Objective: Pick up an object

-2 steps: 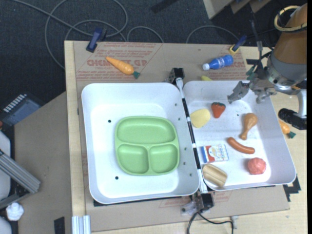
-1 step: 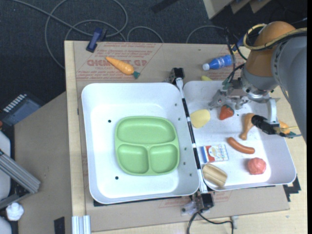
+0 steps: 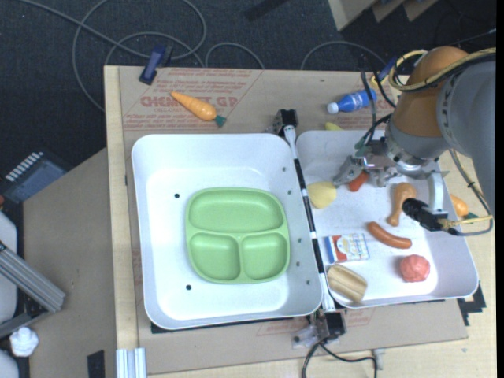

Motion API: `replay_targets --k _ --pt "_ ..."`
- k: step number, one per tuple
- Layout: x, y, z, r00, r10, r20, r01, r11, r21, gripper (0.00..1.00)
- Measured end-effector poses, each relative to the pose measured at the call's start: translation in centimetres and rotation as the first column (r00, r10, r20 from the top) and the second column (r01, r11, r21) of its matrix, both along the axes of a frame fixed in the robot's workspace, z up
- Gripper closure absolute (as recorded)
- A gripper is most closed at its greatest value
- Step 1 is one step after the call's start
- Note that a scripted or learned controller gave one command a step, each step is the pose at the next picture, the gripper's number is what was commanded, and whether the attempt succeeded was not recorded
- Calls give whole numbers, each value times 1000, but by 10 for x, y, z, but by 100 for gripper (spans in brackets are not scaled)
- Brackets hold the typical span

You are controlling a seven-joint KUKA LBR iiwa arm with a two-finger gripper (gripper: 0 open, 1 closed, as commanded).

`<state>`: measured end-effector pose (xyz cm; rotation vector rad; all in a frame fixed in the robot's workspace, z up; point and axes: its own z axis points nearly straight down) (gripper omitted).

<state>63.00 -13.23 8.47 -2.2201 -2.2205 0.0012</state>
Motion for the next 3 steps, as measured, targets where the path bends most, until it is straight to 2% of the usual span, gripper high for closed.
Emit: replay_targets --k 1,2,3 --pt "37 -39 0 1000 0 4 0 1000 -2 0" --pt "7 18 0 1000 2 0 -2 1000 2 0" --pt "7 17 10 1000 1 3 -1 1000 -1 100"
